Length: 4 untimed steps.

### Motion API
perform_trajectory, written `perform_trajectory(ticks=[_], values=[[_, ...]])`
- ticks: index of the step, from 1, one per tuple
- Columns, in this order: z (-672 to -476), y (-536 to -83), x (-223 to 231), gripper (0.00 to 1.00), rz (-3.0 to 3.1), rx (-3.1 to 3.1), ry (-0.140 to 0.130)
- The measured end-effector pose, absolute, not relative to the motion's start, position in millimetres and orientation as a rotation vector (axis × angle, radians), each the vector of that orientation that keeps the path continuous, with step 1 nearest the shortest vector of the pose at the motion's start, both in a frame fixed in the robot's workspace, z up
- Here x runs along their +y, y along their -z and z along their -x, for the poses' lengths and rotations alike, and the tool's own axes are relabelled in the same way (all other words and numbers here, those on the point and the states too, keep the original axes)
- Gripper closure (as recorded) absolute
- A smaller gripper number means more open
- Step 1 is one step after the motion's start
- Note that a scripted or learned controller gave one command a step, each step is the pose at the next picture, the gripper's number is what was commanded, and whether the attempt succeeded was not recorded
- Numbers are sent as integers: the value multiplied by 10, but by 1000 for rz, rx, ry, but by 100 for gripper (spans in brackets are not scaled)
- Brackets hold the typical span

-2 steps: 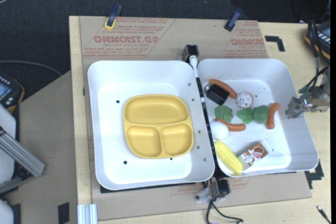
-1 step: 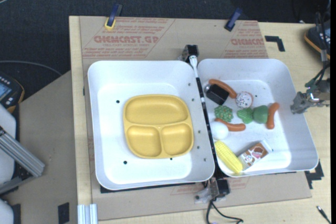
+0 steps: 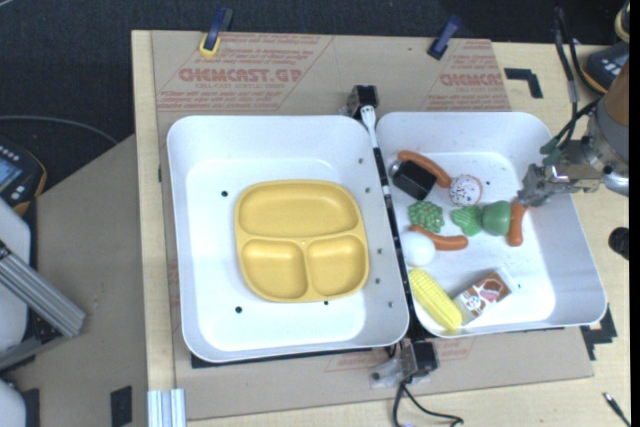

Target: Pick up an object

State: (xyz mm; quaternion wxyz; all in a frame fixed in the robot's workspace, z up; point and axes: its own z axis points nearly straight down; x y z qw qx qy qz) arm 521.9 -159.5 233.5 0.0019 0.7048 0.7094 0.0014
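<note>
The right bin (image 3: 560, 255) holds a pile of toy food: a sausage (image 3: 422, 164) beside a black block (image 3: 411, 181), a white speckled ball (image 3: 465, 188), green vegetables (image 3: 481, 218), a second sausage (image 3: 441, 238), a white egg (image 3: 420, 252), a corn cob (image 3: 435, 300), a small printed packet (image 3: 484, 294) and a carrot (image 3: 516, 224). My gripper (image 3: 534, 188) hangs over the right side of this bin, just above the carrot's top end. Nothing shows between its fingers.
In the left bin (image 3: 200, 175) lies a yellow three-compartment plate (image 3: 299, 239). A black clamp (image 3: 363, 100) sits between the bins at the back. Blue clips (image 3: 215, 25) hold the cardboard at the far edge.
</note>
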Motion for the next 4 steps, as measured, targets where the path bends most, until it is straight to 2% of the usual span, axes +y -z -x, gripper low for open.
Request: perform_trajectory(ticks=[1, 2, 3, 4], values=[[-5515, -2367, -1115, 100, -2211, 2226, -5], [-5671, -2435, -619, 100, -2212, 2227, -6], [-5911, -2318, -192, 100, -2214, 2225, -4], [-6042, -2170, 310, 100, -2214, 2227, -4]])
